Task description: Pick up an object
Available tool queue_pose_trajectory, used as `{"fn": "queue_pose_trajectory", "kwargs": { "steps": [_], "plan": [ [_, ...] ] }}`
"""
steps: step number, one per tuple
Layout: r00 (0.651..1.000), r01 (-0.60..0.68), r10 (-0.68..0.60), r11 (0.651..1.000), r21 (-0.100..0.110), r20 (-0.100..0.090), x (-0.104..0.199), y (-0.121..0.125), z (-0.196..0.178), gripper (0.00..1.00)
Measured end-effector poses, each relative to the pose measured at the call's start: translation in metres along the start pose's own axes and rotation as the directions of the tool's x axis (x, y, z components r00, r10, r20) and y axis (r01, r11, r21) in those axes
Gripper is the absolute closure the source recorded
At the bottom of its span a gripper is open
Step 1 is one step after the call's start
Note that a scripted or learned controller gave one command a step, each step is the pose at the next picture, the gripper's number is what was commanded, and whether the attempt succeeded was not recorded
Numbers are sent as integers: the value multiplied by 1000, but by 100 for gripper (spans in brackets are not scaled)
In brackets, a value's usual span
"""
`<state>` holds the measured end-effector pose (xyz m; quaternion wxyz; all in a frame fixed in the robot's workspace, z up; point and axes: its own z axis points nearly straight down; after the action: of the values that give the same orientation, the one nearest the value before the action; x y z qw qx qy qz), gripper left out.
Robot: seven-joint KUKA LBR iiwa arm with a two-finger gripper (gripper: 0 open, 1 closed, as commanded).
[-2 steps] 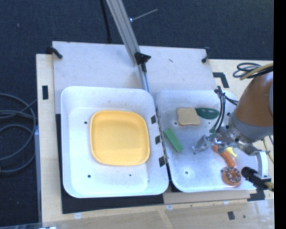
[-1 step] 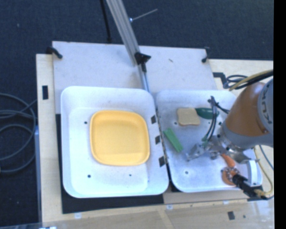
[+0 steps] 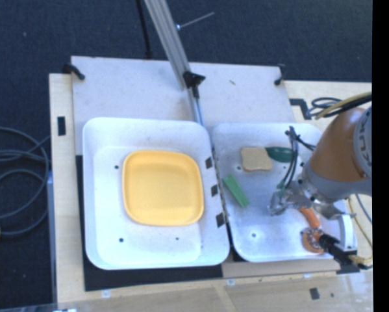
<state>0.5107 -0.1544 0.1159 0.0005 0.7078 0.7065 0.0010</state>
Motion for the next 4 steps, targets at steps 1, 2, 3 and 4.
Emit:
{"fn": "queue_pose_trajectory", "kwargs": {
  "steps": [1, 2, 3, 4],
  "plan": [
    [1000, 2, -2, 1000, -2, 1, 5, 4, -44, 100],
    [1000, 2, -2, 1000, -4, 2, 5, 5, -97, 100],
    [1000, 5, -5, 1000, 2, 0, 47, 31, -92, 100],
    [1000, 5, -5, 1000, 2, 0, 84, 61, -89, 100]
  ]
}}
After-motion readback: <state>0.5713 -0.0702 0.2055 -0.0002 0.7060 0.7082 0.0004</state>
